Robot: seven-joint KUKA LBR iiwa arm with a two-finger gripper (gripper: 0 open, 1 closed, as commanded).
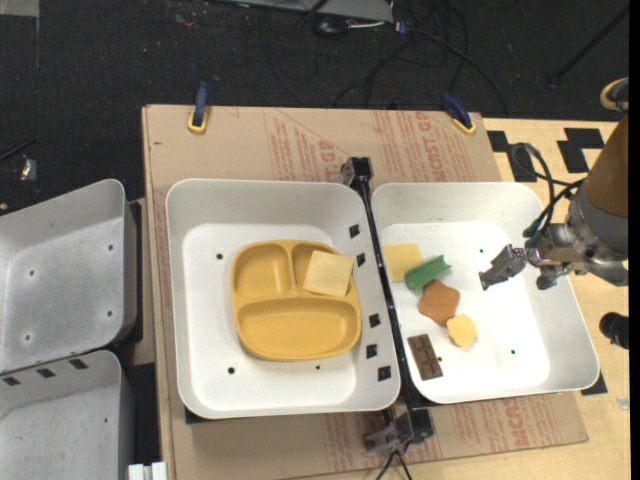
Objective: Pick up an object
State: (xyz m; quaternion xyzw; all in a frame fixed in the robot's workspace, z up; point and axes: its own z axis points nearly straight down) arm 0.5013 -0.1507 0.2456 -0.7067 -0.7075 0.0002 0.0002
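Tool (503,266) hangs at the right side of the right bin (560,363), dark fingers pointing left toward the toys; I cannot tell its state, and nothing shows between its tips. Nearest it, left and slightly lower, lies an orange-brown piece (439,302), blunt, with no clear long axis. Touching it below-right is a small yellow piece (461,331). Above-left, a green piece (426,271) runs slantwise, long axis lower-left to upper-right, overlapping a pale yellow block (400,259). A dark brown bar (424,356) lies lower, nearly straight toward the camera. The cluster probably makes a clean single grasp harder. In the left bin (200,388) a yellow divided tray (285,323) carries a cream square (327,273).
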